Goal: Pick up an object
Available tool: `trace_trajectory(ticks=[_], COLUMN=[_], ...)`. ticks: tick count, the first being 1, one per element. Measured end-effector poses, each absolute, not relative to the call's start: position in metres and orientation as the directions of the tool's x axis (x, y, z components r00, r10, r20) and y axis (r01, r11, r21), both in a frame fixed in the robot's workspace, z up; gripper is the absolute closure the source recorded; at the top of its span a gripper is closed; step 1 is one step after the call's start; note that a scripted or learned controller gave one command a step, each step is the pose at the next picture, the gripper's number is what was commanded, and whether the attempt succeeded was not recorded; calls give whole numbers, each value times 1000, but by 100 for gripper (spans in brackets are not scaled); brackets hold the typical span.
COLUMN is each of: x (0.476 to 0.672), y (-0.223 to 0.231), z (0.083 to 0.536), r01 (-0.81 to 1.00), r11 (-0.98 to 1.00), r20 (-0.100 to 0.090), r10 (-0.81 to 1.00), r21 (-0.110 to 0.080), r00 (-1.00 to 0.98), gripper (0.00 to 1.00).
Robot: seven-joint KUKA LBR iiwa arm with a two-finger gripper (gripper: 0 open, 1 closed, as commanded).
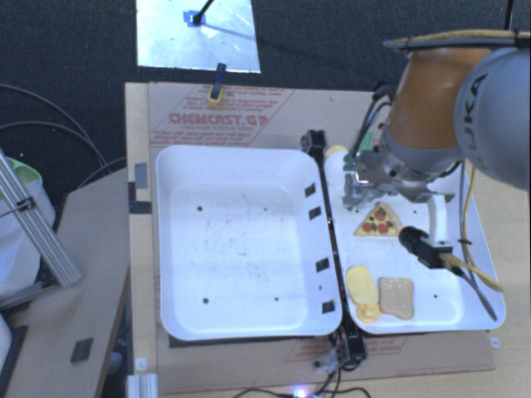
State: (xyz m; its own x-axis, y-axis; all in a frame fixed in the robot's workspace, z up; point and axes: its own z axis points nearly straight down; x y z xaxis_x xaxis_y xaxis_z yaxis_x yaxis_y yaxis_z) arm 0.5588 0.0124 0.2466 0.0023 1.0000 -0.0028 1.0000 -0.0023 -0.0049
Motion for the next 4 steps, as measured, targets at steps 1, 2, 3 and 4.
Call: trace_trajectory(ticks=[1,2,3,4], x=[557,486,572,673], y=[15,-45,-8,51], z=[254,196,184,217], r01=[1000,1000,1000,1000], r11=[1,-7,8,11], r20=[0,-1,0,2], r10=[1000,1000,1000,1000], r21=[1,-8,8,15], r00=[-1,7,-8,-11], gripper=[0,0,0,0])
